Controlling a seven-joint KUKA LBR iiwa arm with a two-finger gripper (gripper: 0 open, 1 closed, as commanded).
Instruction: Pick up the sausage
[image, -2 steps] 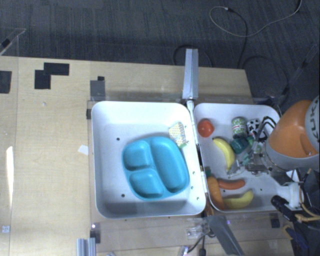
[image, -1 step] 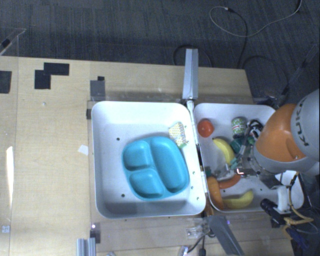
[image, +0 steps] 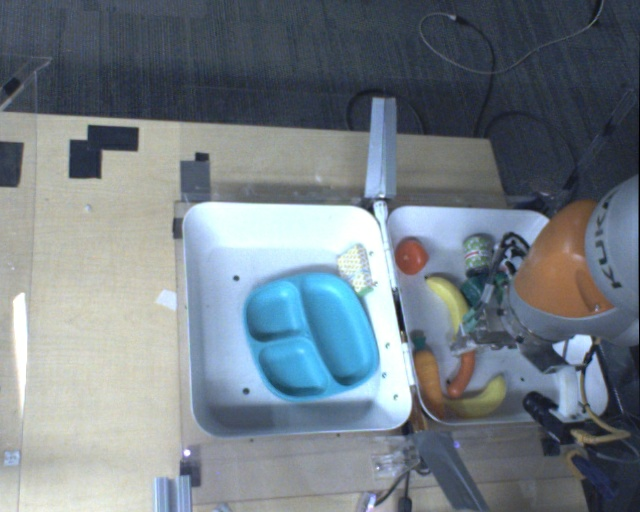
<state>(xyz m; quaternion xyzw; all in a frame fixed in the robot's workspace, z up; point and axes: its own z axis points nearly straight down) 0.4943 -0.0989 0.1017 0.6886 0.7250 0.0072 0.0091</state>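
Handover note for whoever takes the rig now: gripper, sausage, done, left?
Gripper: low in the right white bin, just above the sausage; whether its fingers are open or shut is hidden.
Curved reddish-brown sausage: lies on the bin floor between the orange carrot and a yellow banana.
Done: the arm is over the target.
Left: grasp and lift; nothing shows the sausage held.
Blue divided plate sits in the left white bin.

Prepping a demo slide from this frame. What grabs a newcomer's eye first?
The bright blue divided plate lying in the middle of the left bin, with a small yellow patterned item at its upper right corner. Then the orange-banded arm, its gripper low over a cluster of toy food in the right bin: a red tomato, two bananas, a carrot and the curved reddish sausage.
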